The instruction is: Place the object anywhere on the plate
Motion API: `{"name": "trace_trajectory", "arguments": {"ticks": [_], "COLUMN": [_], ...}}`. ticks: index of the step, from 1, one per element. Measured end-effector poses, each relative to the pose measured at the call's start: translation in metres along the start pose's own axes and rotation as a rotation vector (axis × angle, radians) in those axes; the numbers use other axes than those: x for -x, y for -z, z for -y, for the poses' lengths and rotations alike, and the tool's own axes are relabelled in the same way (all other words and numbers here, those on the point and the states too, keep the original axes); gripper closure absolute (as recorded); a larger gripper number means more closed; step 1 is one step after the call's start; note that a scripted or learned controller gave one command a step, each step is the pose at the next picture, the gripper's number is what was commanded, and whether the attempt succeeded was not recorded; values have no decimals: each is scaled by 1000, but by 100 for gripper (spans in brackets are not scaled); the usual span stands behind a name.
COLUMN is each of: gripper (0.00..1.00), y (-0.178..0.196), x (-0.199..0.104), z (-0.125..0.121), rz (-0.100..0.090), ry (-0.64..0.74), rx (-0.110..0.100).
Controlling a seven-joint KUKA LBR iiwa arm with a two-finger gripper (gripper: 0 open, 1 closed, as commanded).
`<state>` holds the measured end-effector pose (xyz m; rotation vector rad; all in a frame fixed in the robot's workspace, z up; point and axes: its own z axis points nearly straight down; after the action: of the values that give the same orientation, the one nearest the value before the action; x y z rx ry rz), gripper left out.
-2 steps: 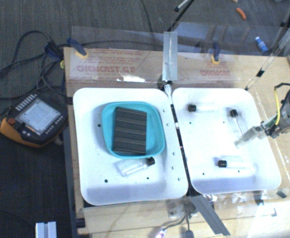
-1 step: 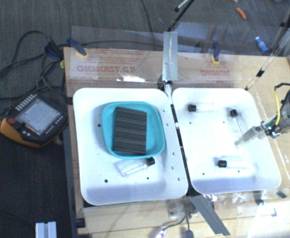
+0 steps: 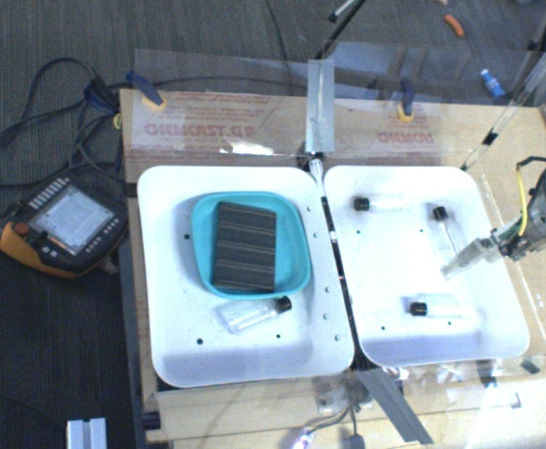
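Three clear vials (image 3: 378,203) seen in right bin (image 3: 497,330), all left of hand (image 3: 462,263); teal plate (image 3: 296,251) farther left. Hand's grip state cannot be told.

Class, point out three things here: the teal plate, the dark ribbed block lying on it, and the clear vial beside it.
Teal square plastic plate (image 3: 296,251), camera view: bare right rim.
Dark grey ribbed rectangular block (image 3: 245,246), camera view: top face centre.
Clear black-capped vial (image 3: 251,315), camera view: transparent body.
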<state>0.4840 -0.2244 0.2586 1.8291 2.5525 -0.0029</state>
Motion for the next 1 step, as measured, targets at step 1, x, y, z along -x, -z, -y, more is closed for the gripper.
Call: {"name": "trace_trajectory", "arguments": {"ticks": [1], "gripper": [0], "y": [0], "x": [0], "z": [0], "rz": [0], "ry": [0], "rx": [0]}}
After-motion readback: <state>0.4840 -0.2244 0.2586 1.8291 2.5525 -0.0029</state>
